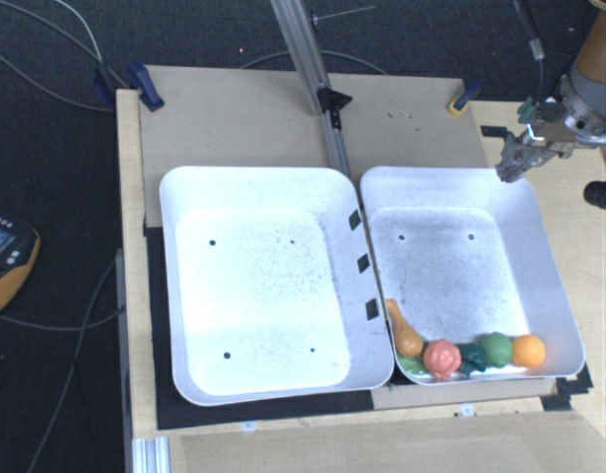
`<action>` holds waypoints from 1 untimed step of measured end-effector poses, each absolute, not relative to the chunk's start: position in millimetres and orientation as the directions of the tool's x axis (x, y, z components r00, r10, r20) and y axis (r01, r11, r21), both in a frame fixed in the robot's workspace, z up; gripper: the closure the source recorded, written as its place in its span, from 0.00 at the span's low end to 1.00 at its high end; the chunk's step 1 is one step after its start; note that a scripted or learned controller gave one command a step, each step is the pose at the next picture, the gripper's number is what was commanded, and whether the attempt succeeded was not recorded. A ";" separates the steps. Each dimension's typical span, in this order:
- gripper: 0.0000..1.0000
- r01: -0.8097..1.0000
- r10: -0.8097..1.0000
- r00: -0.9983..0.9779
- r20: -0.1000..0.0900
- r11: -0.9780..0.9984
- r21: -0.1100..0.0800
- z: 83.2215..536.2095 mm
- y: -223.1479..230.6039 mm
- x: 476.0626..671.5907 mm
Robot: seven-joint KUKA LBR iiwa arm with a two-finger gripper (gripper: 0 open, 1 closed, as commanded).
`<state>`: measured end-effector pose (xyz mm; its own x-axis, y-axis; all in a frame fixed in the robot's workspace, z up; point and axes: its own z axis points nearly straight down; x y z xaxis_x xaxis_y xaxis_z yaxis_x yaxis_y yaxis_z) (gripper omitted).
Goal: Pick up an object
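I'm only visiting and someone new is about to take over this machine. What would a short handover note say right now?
Gripper: hangs over the far right corner of the right bin, holding nothing that I can see; finger state unclear.
Things: an orange ball, green ball, pink ball and orange carrot-like piece lie along the right bin's near edge.
Left bin: beside it.
Done: nothing picked.
Left: reach down to the near edge and grasp one object.

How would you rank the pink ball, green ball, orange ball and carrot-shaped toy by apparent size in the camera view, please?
1. carrot-shaped toy, the longest
2. pink ball
3. green ball and orange ball, too alike to separate

All lie along the right bin's near edge.
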<state>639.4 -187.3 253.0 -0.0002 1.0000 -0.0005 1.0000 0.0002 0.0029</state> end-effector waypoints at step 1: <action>1.00 1.000 1.000 -0.004 0.001 0.004 0.002 260.7 -132.7 635.6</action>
